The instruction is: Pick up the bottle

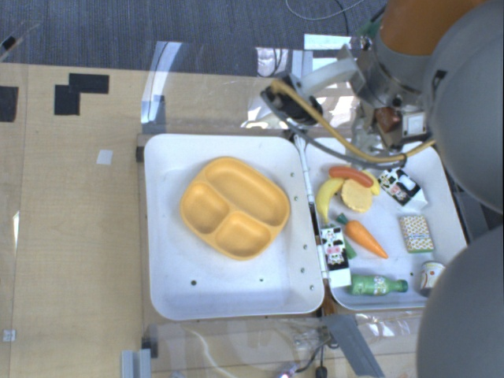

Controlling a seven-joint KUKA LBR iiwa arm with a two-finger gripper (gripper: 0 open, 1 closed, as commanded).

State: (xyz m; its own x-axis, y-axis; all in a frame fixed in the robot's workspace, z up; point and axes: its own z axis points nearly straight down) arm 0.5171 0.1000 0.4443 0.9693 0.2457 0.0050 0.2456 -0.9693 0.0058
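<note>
Poised over the far edge of the right bin [441, 181]: the gripper [386, 124], its opening impossible to judge from here, nothing visibly held. Above it, the grey arm [465, 93] with orange band. Well apart from the gripper, at the near edge of the same bin: the green bottle [378, 285], lying on its side, cap to the right. Between them: a banana [325, 198], a carrot [366, 239], a cow-print carton [335, 250]. In the left bin [169, 290]: a yellow divided plate [235, 207].
</note>
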